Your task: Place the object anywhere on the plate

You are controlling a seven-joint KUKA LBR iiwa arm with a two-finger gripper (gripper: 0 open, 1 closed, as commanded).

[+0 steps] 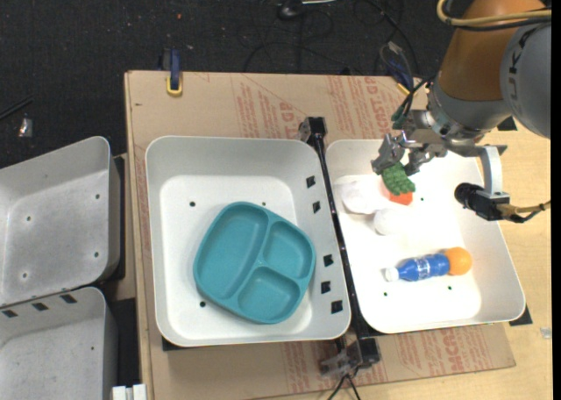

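Observation:
A teal plate (254, 261) with three compartments lies in the left bin (166, 170). In the right bin (491, 302), a small toy with a green top and an orange end (399, 184) sits near the far left part. My gripper (400, 158) hangs right over that toy, its tip touching or nearly touching the green part. The view does not tell whether the toy is held. The grey arm with its orange band (486, 17) comes in from the upper right.
In the right bin, two white lumps (364, 198) lie just left of the toy. A blue bottle (421, 267) and an orange ball (458, 260) rest toward the front. A black divider (329, 214) runs between the bins. Spare white trays (53, 214) sit far left.

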